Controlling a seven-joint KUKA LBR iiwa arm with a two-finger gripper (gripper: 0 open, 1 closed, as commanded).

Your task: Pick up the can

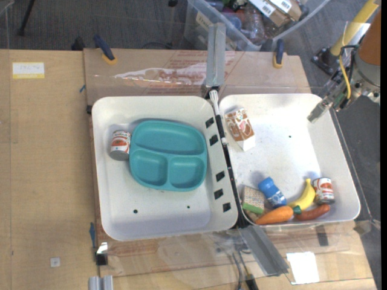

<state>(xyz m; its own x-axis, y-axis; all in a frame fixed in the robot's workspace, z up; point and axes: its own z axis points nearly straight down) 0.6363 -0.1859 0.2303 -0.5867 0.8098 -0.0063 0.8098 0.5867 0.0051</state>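
While the gripper point(318, 110) hangs over the right bin's point(284, 156) far right edge, whether it is released or clenched cannot be told. One can point(120, 144) lies in the left bin point(121, 216), touching the teal divided plate point(167, 154); another can point(324, 190) sits beside the banana point(305, 194) at the right bin's near right corner

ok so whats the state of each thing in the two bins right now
can: on its side, left bin, touching the tray's left edge
second can: right bin, near corner, by the banana
teal tray: flat, compartments up
carton: lying tilted, right bin
carrot: lying flat
gripper: above right bin's far edge
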